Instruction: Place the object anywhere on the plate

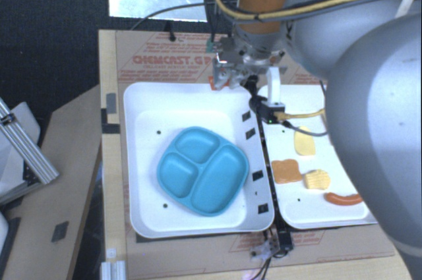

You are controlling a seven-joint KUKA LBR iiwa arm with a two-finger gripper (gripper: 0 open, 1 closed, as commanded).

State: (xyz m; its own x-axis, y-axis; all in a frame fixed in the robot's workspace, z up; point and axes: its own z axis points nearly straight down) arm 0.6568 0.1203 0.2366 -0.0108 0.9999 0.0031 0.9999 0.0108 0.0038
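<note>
A blue plate [202, 170] with three compartments lies in the left white bin [142, 140], a little right of its middle. Nothing lies on the plate. My gripper [231, 76] hangs over the far rim of the left bin, close to the divider between the bins and well beyond the plate. The wrist hides what is under it. In the right bin [310, 213] lie a pale yellow piece [304, 143], a brown toast-like slice [286, 170], a ridged yellow chip [317, 179] and an orange sausage [342, 199].
The grey arm covers the right side of the view and part of the right bin. Black clips [257, 174] line the divider between the bins. A cardboard sheet [165, 58] lies behind the bins, and an aluminium rail [26, 147] stands at the left.
</note>
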